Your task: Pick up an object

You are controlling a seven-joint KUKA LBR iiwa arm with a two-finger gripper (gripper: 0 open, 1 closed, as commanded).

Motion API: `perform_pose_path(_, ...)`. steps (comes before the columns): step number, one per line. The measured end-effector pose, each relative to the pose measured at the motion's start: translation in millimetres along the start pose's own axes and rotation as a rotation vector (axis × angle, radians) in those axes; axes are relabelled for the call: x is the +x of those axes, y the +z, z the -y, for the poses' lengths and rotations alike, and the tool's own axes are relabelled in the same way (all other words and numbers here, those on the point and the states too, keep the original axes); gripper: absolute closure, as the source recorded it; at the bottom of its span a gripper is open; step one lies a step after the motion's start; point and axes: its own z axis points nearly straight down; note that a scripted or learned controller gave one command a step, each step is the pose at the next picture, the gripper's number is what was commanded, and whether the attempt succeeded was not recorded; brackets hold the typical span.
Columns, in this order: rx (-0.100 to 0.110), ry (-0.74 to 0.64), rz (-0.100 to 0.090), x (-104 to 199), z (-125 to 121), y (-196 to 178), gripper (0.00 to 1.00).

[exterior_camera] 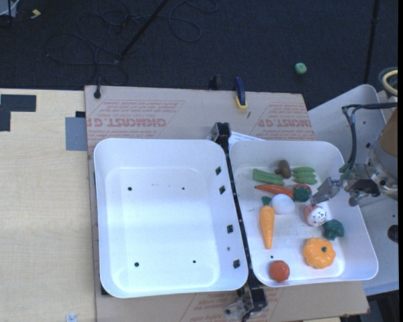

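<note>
The right bin (363,260) holds several toy foods: a carrot (266,227), a white ball (282,204), a red chili (274,188), a green pod (267,176), a green cucumber (305,174), a brown piece (283,168), a red-and-white speckled piece (316,215), a broccoli (333,229), an orange pumpkin (319,253) and a tomato (279,270). My gripper (340,193) hovers low over the bin's right side, just above and right of the speckled piece. It is open, with nothing between its fingers.
The left bin (107,180) lies beside the right one, with a black divider strip (230,206) between them. Both rest on a cardboard sheet (154,116). A blue clamp (240,94) sits at the sheet's far edge.
</note>
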Motion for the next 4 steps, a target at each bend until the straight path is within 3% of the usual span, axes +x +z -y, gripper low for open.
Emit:
perform_pose_path(1,-0.001,0.0,0.001,23.0,7.2,148.2,0.0)
perform_pose_path(2,-0.004,0.006,0.007,73.3,-35.7,142.0,0.0)
perform_pose_path(3,-0.002,0.003,0.003,-1.5,-107.7,142.1,0.0)
perform_pose_path(4,0.002,-0.003,-0.002,52.7,-79.5,143.4,0.0)
